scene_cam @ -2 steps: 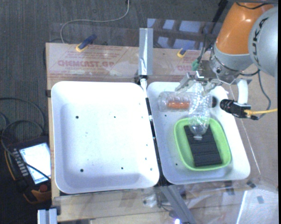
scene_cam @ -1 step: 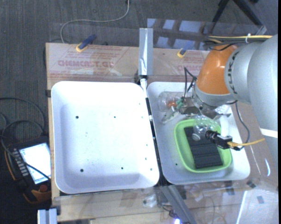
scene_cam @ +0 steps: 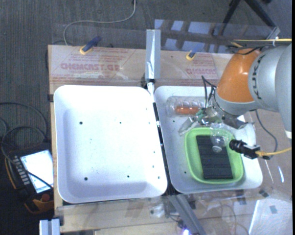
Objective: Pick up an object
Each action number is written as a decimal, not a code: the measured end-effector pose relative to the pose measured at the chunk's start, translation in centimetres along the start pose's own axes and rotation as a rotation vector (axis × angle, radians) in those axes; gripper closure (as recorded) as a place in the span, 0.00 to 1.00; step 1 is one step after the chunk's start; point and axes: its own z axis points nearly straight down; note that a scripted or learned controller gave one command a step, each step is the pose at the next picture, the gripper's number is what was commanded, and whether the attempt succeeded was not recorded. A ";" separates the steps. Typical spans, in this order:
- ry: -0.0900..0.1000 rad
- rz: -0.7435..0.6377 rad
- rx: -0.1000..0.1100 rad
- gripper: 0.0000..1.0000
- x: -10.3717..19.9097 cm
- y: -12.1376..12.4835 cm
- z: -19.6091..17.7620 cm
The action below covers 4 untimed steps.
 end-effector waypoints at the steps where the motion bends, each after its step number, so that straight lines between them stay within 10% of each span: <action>1: -0.011 -0.001 -0.023 0.00 1.0 -6.9 1.0; 2: -0.008 -0.003 -0.030 1.00 1.2 -6.5 0.0; 3: -0.007 -0.004 -0.028 0.00 1.2 -6.5 0.0; 4: -0.013 -0.145 -0.014 0.00 2.1 -5.3 0.9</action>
